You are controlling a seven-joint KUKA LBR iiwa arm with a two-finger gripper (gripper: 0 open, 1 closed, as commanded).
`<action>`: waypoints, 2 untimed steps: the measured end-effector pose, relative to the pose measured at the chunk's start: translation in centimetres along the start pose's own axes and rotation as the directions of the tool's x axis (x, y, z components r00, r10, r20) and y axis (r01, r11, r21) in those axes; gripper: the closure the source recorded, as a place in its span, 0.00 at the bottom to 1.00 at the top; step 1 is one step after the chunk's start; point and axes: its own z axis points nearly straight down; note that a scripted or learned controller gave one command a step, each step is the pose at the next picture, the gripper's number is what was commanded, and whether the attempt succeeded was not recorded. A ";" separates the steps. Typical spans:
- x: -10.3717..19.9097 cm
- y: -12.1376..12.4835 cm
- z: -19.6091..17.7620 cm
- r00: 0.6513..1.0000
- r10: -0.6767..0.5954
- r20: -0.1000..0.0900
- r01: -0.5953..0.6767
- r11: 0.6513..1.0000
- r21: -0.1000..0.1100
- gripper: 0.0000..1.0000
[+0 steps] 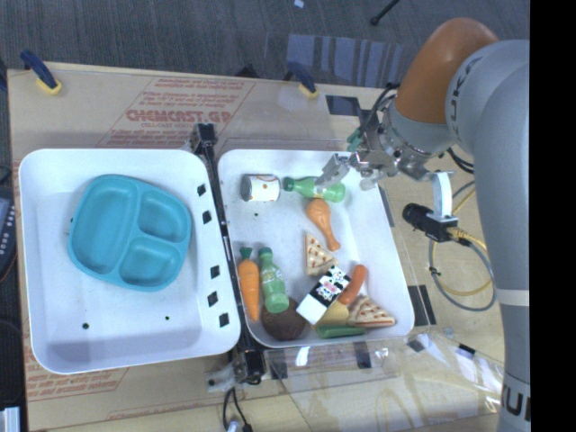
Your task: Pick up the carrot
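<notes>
- Carrot (248,287) lies along the right bin's (385,232) left wall, beside a green bottle (272,281).
- Gripper (340,171) hovers at that bin's top, fingers spread and holding nothing, just above another green bottle (315,187), well apart from the carrot.
- Left bin (36,241) holds a blue plate (130,231).

Orange carrot (248,286) flat, right bin's left wall
</notes>
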 end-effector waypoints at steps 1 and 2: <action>-1.5 0.8 11.5 0.981 0.195 -0.001 -0.195 0.981 0.002 0.00; -1.4 1.0 10.3 0.983 0.186 -0.003 -0.186 0.983 0.003 1.00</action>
